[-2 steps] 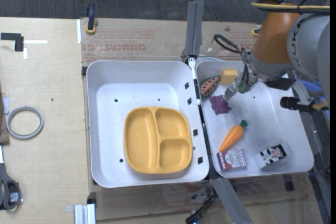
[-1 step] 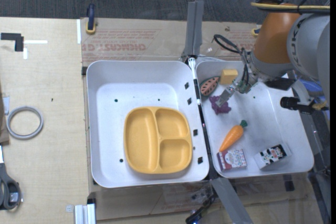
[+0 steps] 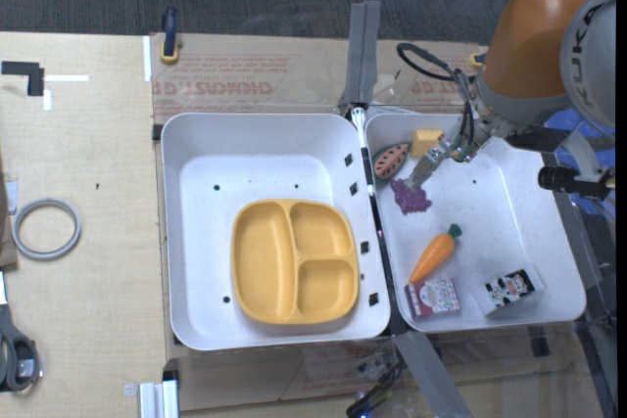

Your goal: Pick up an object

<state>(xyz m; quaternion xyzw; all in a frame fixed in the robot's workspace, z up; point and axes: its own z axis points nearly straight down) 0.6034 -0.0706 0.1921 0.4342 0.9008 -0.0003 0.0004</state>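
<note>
The gripper [image 3: 423, 169] hangs in the upper part of the right bin [image 3: 549, 308], just above the purple grapes [image 3: 411, 198]. Whether its claw is apart or together I cannot tell. A carrot [image 3: 435, 253] lies lower, near the frame's centre-right.

grey arm [image 3: 588, 24], orange band, black cable looped near wrist, slim grey metal fingers [image 3: 423, 169].
</note>
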